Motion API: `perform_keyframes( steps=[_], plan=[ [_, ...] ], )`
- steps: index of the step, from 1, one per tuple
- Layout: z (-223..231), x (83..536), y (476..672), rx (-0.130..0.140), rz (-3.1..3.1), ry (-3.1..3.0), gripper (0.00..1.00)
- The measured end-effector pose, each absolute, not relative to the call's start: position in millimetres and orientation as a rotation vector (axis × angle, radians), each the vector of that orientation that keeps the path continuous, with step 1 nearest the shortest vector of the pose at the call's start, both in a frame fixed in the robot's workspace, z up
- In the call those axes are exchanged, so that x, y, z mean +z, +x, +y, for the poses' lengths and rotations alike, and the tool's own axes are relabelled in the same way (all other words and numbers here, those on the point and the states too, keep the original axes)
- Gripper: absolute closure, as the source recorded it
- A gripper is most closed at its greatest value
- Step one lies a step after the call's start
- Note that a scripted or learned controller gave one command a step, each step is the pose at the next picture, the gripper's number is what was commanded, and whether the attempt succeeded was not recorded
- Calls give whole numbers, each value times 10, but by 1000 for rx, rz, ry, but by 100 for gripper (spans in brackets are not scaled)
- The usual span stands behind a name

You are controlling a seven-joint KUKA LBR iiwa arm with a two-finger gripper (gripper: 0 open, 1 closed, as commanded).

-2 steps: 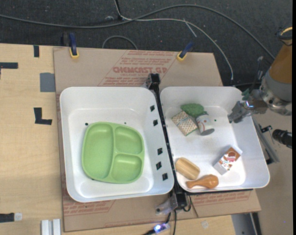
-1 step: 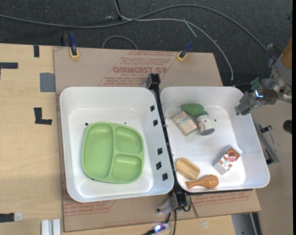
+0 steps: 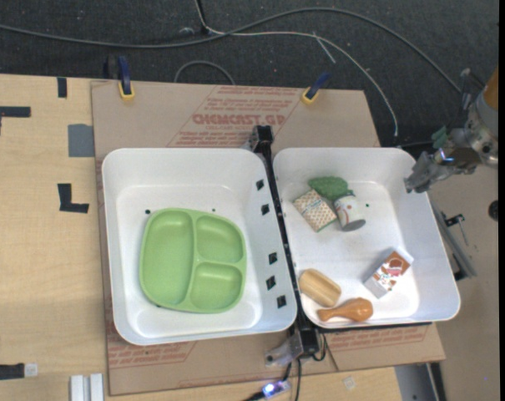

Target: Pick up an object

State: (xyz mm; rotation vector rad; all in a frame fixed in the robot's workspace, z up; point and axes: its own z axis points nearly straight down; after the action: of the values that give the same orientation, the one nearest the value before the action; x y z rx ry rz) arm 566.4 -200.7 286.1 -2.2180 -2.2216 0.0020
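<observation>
I'm watching the gripper (image 3: 421, 176) hanging over the right rim of the right bin (image 3: 427, 224), outside the cluttered part; I cannot tell its state, too small and blurred. Nothing is showing in its grasp.

Candidates are all sitting in the right bin. Near the far edge, three are bunching up: patterned packet (image 3: 315, 210), green cloth-like item (image 3: 329, 186) and small can (image 3: 349, 213), all touching or nearly so. Risk I'm seeing: going in there could mean nudging a neighbour or pinching two at once. By the near edge, the bread roll (image 3: 320, 286) and drumstick toy (image 3: 347, 311) are lying just beside each other and close to the bin wall, so a finger could be striking the rim. The small carton (image 3: 389, 274) is sitting apart near the near-right corner, looking like the cleanest pick, though it could be tipping if clipped.

Counting: two bins, six loose items in the right one, one green divided plate (image 3: 192, 260) in the left bin (image 3: 118, 224).
</observation>
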Motion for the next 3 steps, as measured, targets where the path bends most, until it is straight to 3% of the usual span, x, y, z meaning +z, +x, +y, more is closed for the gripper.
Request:
perform_keyframes(
  steps=[2,3],
  plan=[
    [-1054,2712,5555,5,-2223,-2212,100],
    [-485,2510,5405,7,-2223,-2210,100]
  ],
)
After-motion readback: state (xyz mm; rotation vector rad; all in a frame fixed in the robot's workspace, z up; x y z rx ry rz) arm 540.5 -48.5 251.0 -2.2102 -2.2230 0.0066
